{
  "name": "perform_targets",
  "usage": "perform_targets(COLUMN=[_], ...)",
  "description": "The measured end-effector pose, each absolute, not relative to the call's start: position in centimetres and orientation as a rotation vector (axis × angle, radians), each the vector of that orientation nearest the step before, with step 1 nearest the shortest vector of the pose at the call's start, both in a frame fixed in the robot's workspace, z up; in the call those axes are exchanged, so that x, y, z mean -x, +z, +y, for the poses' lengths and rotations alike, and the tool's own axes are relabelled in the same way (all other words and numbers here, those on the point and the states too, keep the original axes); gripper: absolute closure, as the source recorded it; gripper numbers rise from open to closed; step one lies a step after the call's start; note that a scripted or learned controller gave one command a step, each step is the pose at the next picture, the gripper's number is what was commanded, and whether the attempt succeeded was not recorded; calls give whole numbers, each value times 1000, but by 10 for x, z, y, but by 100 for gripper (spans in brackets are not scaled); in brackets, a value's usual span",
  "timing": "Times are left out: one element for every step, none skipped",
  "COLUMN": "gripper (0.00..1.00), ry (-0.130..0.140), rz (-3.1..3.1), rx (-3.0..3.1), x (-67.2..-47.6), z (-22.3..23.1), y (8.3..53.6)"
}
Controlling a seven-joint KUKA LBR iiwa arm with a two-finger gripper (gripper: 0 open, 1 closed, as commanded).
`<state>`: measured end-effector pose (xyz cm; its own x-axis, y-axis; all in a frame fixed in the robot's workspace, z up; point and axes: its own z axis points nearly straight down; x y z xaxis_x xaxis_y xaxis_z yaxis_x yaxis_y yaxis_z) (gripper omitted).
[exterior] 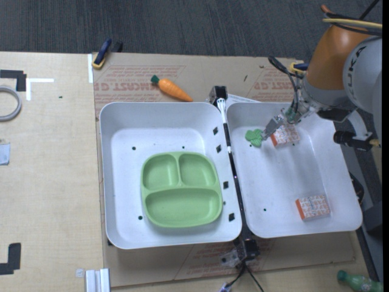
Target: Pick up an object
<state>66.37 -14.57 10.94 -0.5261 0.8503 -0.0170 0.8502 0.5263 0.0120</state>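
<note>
White plastic makes up the two bins: the left bin (115, 181) carries a green divided plate (181, 189), and the right bin (292, 181) has the loose things. The grey arm (346, 59) comes in from the upper right of the frame and its gripper (285, 121) hangs low over the top part of the right bin. Just under it lies a small orange and white box (285, 137), and beside that, to the left, a small green toy (255, 137). I judge the arm is aimed at one of these two, because they lie nearest to it. The fingers are small and dark here, so I cannot tell if they are spread or closed, and I see nothing held between them. A second box (313, 207) rests near the lower right corner of the same bin, well apart from the gripper. A toy carrot (172, 88) lies outside on the cardboard (200, 72) above the left bin, probably out of the working area.
</note>
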Motion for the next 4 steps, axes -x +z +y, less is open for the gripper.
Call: perform_targets(gripper=[0,0,0,0], ry=[1,7,0,0], rz=[2849,2779,2831,2907], rx=[-1285,-1427,-1358,-1187], x=[-648,-621,-631,-571], z=[-121,-103,-60,-74], y=[98,98,193,192])
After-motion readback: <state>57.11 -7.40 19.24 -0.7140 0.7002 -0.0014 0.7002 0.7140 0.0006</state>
